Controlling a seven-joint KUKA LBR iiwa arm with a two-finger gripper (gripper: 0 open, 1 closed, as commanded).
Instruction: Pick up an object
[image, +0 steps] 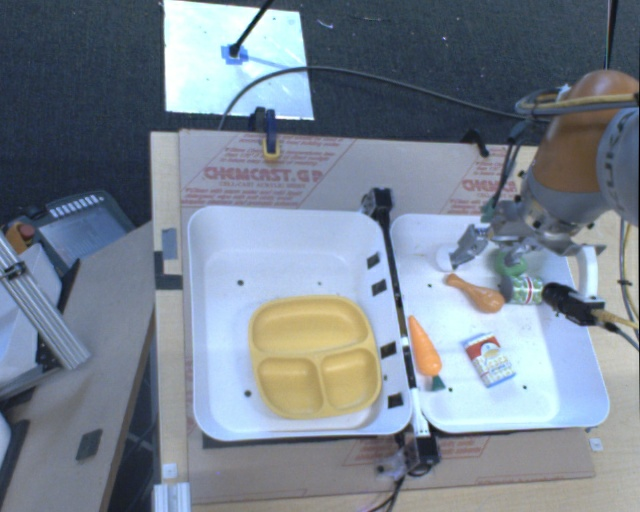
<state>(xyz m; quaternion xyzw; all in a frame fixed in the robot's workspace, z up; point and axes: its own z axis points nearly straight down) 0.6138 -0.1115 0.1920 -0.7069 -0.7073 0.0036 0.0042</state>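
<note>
Bench: two white bins (230, 420). One yellow tray (314, 355), one carrot (425, 346), one carton (489, 359), one drumstick (476, 292). Gripper (468, 245) grip unclear.

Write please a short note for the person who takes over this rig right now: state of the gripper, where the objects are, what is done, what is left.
Gripper: above the far part of the right bin, near a small white object; nothing visible between its fingers.
Right bin: wooden drumstick-shaped toy, carrot at the left wall, small red and white box, green and white can-like item partly under the arm.
Left bin: yellow divided tray.
Done: no object picked yet.
Left: grasp one object and lift it.
</note>
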